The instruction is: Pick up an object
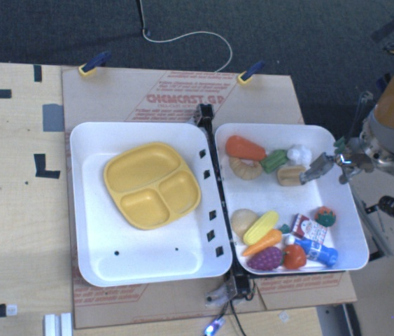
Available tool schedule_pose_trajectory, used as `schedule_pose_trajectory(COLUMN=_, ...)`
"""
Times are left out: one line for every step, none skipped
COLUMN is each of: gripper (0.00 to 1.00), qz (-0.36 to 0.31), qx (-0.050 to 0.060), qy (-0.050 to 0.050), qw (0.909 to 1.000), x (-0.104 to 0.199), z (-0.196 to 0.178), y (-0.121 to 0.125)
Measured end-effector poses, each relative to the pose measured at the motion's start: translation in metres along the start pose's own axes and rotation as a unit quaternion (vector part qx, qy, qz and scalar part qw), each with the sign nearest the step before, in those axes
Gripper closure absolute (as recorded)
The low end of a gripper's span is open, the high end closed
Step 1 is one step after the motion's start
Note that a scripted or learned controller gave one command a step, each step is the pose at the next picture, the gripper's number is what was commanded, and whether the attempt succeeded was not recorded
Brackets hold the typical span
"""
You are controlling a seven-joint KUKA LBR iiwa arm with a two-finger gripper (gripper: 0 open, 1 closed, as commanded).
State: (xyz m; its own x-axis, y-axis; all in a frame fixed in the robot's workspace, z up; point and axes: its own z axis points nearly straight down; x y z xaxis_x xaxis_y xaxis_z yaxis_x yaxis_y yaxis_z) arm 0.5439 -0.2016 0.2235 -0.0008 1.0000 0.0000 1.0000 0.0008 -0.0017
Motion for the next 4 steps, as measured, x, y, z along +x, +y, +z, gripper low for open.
schedule_pose_trajectory(gripper=1.0, qz=-0.001, qx=0.0, qy=0.0, qw=1.0, x=0.001, z=-0.01, y=0.0)
schedule_pose_trajectory(gripper=1.0, qz=-0.003, qx=-0.004, qy=0.0, qw=1.0, x=0.051, z=-0.088, y=-0.003)
schedule_pose_trajectory(gripper=1.0, qz=-0.004, qx=-0.003, qy=0.001, qw=1.0, x=0.118, z=-0.151, y=-0.026)
schedule_pose_trajectory(gripper=1.0, qz=-0.004, qx=0.002, qy=0.001, qw=1.0, x=0.197, z=-0.122, y=-0.049)
